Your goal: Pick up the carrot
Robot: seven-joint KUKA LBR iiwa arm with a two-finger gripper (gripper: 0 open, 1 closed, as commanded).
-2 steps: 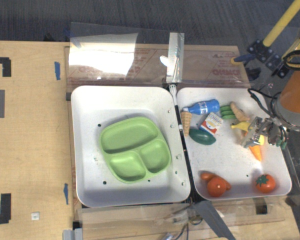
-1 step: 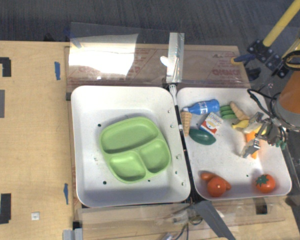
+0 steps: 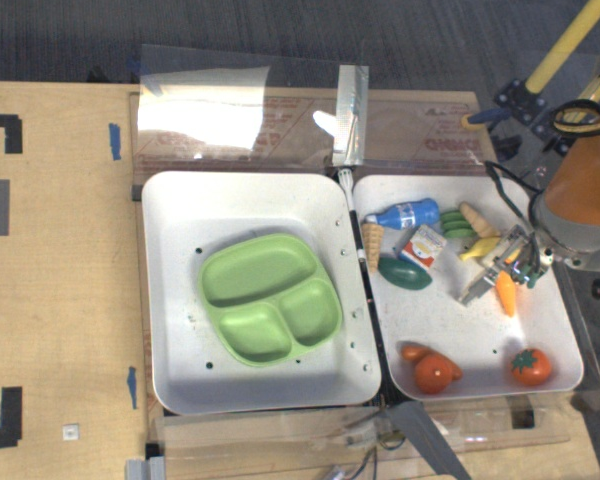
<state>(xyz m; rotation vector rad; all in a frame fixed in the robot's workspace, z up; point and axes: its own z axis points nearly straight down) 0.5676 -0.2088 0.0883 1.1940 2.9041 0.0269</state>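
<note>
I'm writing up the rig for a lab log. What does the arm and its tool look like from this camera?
The arm is grey with a broad orange band above the wrist. Black cables loop beside it near the bin's edge. The tool is a small metallic grey assembly, with slim fingers and some yellow and green bits.

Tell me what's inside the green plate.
The green plate in the left bin shows three bare sections, nothing lying in them. The bin floor beneath the plate is covered.
</note>
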